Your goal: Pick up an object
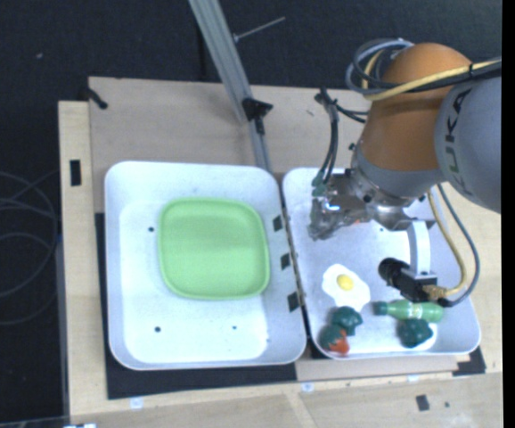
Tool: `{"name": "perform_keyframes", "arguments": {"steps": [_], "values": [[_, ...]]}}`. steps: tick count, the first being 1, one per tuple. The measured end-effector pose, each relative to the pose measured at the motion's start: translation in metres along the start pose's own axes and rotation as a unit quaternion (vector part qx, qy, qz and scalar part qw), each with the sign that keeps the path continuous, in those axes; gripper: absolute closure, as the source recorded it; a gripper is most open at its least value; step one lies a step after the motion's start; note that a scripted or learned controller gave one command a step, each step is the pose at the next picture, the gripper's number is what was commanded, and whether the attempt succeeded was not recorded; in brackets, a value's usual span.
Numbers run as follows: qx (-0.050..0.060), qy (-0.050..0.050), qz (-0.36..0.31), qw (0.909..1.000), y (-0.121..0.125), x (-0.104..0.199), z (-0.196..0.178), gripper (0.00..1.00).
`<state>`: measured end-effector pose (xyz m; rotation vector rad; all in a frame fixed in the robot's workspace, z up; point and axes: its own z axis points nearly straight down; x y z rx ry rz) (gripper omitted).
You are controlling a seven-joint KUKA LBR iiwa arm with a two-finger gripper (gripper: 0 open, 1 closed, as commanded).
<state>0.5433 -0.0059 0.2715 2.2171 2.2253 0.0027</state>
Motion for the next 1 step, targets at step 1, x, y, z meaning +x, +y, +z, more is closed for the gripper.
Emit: {"name": "perform_keyframes", "arguments": {"steps": [1], "values": [[0.0,0.0,0.0,1.0,-0.0163,0.0587,0.0073,1.0]]}}
